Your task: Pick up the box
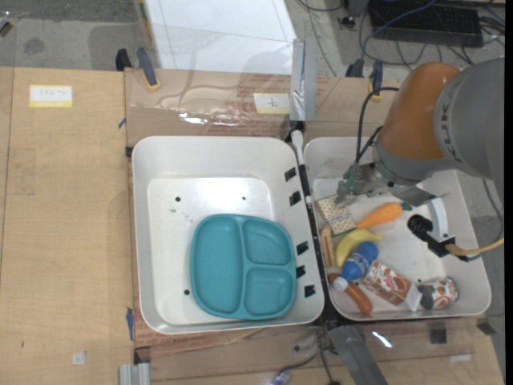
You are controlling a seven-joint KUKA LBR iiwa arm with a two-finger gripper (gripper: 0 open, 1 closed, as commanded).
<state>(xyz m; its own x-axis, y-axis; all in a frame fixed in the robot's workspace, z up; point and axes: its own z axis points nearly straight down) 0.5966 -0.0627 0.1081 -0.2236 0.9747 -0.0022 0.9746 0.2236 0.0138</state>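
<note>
White plastic forms the two shallow bins that sit side by side on the wooden surface (64, 215). Seen from the camera above, the left bin (152, 183) holds a teal divided tray (243, 266) lying flat toward its lower half. The right bin (473, 287) is crowded: a carrot (378, 214) lies just beside a banana (355, 242), a blue bottle (357, 261) with a white cap rests below the banana, and a small patterned packet (333, 212) sits near the bin's left wall. The box (389, 283), printed red and white, lies flat near the bin's lower edge, tilted, just beside the blue bottle and touching a grey and red can-like item (439, 293) at its right end. The grey arm with its orange band (417, 115) reaches in from the right, and the gripper (358, 184) hangs over the upper left part of the right bin, above the packet and well apart from the box. Whether its fingers are open or closed cannot be told from this angle.
</note>
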